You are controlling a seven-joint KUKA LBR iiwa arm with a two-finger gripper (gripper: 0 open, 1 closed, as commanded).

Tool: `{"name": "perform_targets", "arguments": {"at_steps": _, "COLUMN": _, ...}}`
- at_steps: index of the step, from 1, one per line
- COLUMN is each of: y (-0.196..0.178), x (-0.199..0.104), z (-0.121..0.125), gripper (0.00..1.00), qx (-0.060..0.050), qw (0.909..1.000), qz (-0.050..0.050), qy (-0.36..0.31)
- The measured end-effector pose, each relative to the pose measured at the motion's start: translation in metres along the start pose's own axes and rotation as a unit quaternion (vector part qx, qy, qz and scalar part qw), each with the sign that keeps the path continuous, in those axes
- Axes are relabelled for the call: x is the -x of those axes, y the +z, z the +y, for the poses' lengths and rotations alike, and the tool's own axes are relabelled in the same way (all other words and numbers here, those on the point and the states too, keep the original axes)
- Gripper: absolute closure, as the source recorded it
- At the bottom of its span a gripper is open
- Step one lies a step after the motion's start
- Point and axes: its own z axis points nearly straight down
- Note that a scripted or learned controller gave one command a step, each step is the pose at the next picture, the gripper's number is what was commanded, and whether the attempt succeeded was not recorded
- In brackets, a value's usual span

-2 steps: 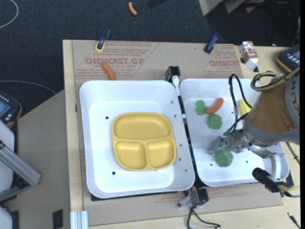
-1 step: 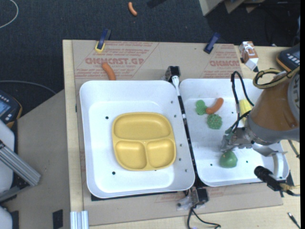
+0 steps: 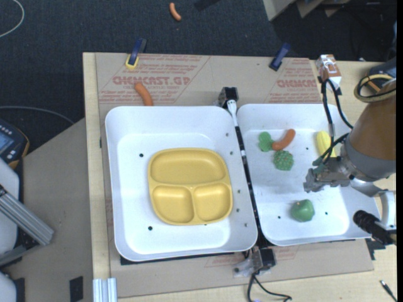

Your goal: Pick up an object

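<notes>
The right white bin (image 3: 271,225) holds several small toy foods: a green apple (image 3: 303,211) near the front, a bumpy green piece (image 3: 283,161), a smaller green piece (image 3: 264,141), an orange sausage (image 3: 284,138) and a yellow corn-like piece (image 3: 323,143). My gripper (image 3: 315,181) reaches in from the right and hangs low over the bin floor, just behind and right of the green apple. Nothing shows between its fingertips. The arm's orange band (image 3: 378,131) rises above it.
The left white bin (image 3: 119,168) carries a yellow three-compartment tray (image 3: 189,185). An orange sausage (image 3: 144,94) lies on the cardboard behind the left bin, another (image 3: 175,11) on the dark floor. Clamps (image 3: 134,54) and cables (image 3: 330,99) sit along the back edge.
</notes>
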Motion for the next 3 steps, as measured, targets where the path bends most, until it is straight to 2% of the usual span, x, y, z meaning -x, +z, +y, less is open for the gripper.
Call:
{"name": "perform_targets", "arguments": {"at_steps": 1, "y": -0.045, "x": 0.007, "z": 0.004, "gripper": 1.00, "qx": 0.001, "qw": 1.0000, "qz": 0.000, "qy": 0.000}}
{"name": "perform_targets", "arguments": {"at_steps": 2, "y": -0.072, "x": 0.007, "z": 0.005, "gripper": 1.00, "qx": 0.001, "qw": 1.0000, "qz": 0.000, "qy": -0.001}}
{"name": "perform_targets", "arguments": {"at_steps": 3, "y": -0.079, "x": -0.037, "z": 0.039, "gripper": 1.00, "qx": 0.001, "qw": 1.0000, "qz": 0.001, "qy": -0.003}}
